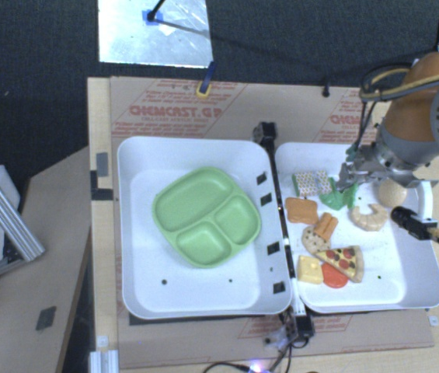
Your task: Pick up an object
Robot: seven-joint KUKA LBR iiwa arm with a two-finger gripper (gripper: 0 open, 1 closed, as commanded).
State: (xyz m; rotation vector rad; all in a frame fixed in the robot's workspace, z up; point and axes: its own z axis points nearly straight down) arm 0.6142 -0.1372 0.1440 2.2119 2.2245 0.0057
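Observation:
My gripper (349, 180) hangs low over the back of the right bin (417, 282), its tip just above a green toy vegetable (333, 200). Close by lie a speckled grey block (312, 183), an orange cracker piece (301, 210), a croissant-shaped pastry (370, 217) and a pale round item (391, 193) half hidden by the wrist. Toward the front sit a cookie (313, 241), a small orange stick (325, 226), a pizza slice (342, 259), a yellow cheese cube (309, 270) and a red tomato slice (334, 277).
The left bin (137, 286) holds a green three-compartment plate (206, 216). A black divider with clips (273, 200) runs between the bins. A black cylindrical part (410, 224) sticks out of the arm over the right bin. A shiny sheet (154, 22) lies behind the bench.

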